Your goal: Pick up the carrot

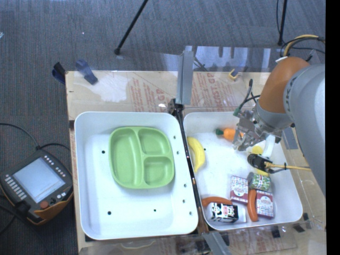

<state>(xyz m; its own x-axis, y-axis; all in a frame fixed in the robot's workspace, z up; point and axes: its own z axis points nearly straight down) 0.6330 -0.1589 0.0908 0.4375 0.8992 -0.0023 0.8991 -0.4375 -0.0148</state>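
The carrot [228,134] is seen lying in the upper part of the right bin [212,122], just left of the gripper [245,138]. Whether the carrot is touched cannot be told, nor can the gripper's state be made out. A banana [195,152] is placed near the bin's left wall. A green divided plate [142,156] is set in the left bin [90,195].

Small orange carrot [228,134], right bin's upper middle
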